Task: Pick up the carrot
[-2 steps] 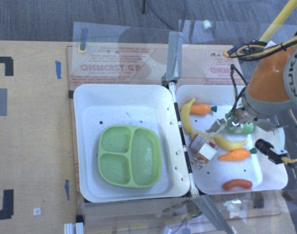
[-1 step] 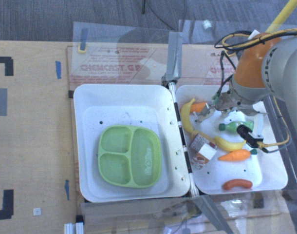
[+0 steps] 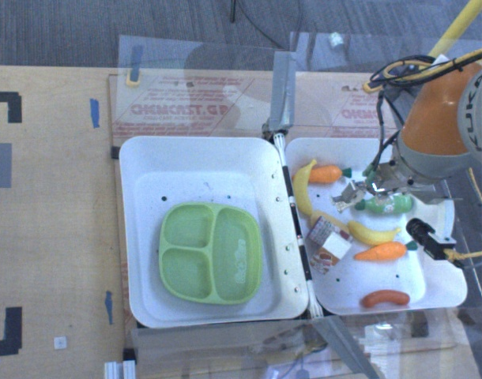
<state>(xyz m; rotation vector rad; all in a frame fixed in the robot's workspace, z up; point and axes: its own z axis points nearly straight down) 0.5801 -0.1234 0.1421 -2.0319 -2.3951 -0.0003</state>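
Observation:
Two orange carrots lie in the right bin (image 3: 446, 287). One carrot (image 3: 326, 174) is at the back beside the top of a yellow banana (image 3: 303, 189). The other carrot (image 3: 381, 251) lies nearer the front, just below a second banana (image 3: 373, 232). My gripper (image 3: 352, 197) hangs over the middle of this bin, between the two carrots and right of the first banana. It looks open, with nothing between its fingers. It touches neither carrot.
A green toy (image 3: 389, 205) lies just right of the gripper. A small box (image 3: 328, 242) and a red sausage (image 3: 385, 298) sit further forward. The left bin (image 3: 138, 212) holds a green divided plate (image 3: 212, 253). Cables hang by the arm.

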